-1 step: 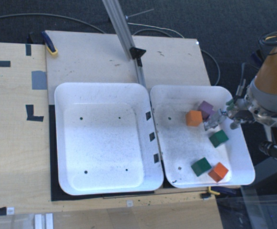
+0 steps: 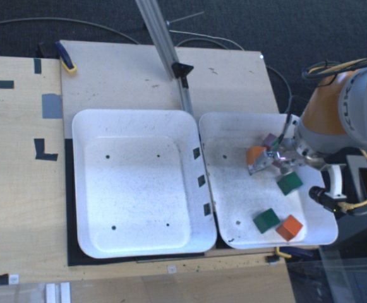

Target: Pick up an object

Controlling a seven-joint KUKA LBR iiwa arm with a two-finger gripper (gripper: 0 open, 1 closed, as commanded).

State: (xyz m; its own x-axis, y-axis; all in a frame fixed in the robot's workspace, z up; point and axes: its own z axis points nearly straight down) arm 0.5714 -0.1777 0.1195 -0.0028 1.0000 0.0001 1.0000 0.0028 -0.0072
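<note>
The orange block (image 2: 255,153) is the thing I am going for. It sits in the right bin (image 2: 234,131), near the middle, a bit toward the far side. My gripper (image 2: 263,161) is right on it, low down, touching or almost touching. A small purple piece (image 2: 270,140) lies just behind it, close to the arm (image 2: 335,112).

I cannot tell if the gripper is clenched or let go. The metal parts blur together there, so I will not say the block is held.

To do this step well, I think I should make sure the block is truly in the middle of the grab before I squeeze. Then I should lift slowly and straight up. If the grab is off to one side, the block could slip or tip out.

The block looks stubby, so I cannot pick out a long side or say which way it points. It is partly hidden too.

A green block (image 2: 290,183) lies just beside the gripper, toward me. Another green block (image 2: 266,220) and an orange one (image 2: 289,227) touch each other near the front edge. The left bin (image 2: 82,169) sits alongside.
</note>
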